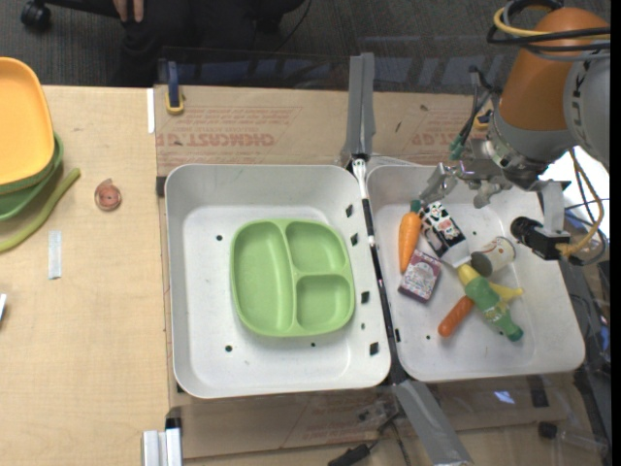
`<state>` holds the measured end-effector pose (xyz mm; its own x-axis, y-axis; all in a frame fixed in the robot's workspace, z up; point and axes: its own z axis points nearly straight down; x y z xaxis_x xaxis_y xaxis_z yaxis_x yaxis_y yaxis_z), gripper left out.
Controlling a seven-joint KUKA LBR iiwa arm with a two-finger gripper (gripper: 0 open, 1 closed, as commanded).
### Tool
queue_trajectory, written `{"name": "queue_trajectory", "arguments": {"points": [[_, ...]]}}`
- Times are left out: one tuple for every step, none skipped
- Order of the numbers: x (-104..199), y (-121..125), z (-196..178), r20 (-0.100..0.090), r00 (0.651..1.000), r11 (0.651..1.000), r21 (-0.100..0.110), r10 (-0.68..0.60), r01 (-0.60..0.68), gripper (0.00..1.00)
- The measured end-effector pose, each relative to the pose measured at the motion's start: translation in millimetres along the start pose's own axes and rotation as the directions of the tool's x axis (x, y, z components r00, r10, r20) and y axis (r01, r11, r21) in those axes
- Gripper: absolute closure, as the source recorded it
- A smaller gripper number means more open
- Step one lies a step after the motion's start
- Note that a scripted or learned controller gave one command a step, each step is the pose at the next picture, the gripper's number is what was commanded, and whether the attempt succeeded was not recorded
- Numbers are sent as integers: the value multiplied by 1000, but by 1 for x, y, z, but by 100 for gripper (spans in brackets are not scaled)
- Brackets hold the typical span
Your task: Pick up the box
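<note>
In the right bin, a small purple box lies flat near the left wall. A black-and-white patterned box lies just above it, beside a large carrot. My gripper hovers over the bin's back part, a little above and to the right of the patterned box. Its fingers are spread apart with nothing between them. The grey arm with its orange band reaches in from the upper right.
The right bin also holds a white cup, a yellow-green bottle and a small carrot. A green divided plate lies in the left bin. Yellow and green dishes are stacked at the far left.
</note>
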<state>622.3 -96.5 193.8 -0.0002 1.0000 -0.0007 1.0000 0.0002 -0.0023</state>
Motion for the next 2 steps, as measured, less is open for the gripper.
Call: {"name": "queue_trajectory", "arguments": {"points": [[-3, -70, 58, -1, 992, 992, 1, -126, 126, 0], [-19, -32, 97, 2, 959, 959, -9, -283, 283, 0]]}}
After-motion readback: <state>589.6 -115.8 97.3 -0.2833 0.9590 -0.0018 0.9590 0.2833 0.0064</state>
